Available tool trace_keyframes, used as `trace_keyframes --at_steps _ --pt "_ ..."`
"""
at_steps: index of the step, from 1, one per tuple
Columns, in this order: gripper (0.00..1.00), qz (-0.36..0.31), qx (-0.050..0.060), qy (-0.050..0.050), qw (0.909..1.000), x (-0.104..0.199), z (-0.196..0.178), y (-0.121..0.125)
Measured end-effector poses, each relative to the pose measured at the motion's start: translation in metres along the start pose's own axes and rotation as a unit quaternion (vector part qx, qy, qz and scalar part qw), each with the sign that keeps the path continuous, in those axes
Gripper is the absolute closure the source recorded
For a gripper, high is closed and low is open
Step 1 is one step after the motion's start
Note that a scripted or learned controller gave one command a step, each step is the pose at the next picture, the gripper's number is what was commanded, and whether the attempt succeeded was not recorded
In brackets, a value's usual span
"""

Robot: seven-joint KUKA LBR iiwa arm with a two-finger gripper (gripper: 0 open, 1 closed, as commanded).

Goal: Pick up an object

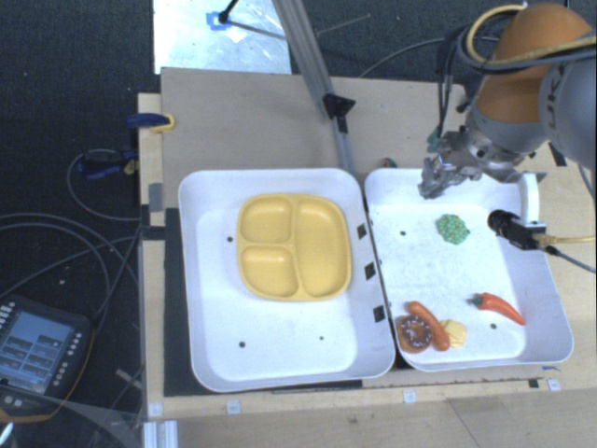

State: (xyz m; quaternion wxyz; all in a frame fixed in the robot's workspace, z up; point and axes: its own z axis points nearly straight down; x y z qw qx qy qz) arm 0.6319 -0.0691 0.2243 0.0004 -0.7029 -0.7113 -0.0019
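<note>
My gripper (pixel 433 187) hangs over the far left part of the right bin (pixel 410 278), with nothing visibly held. A green broccoli piece (pixel 453 229) lies a little to its right and nearer the camera. An orange carrot (pixel 499 308) rests near the bin's right side. At the bin's front lie a red sausage (pixel 427 322), a brown sprinkled donut (pixel 412 334) and a small yellow piece (pixel 454 331), bunched together.
The left bin (pixel 205 343) holds a yellow divided plate (pixel 293 246) in its far half. A slanted metal pole (pixel 312 63) stands behind the bins. Cables and a handheld pendant (pixel 37 348) lie off the bench at left.
</note>
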Motion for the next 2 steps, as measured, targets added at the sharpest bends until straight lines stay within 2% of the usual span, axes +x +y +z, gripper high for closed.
trace_keyframes --at_steps 2 --pt "1.0 0.0 0.0 0.0 1.0 0.117 -0.02 0.004"
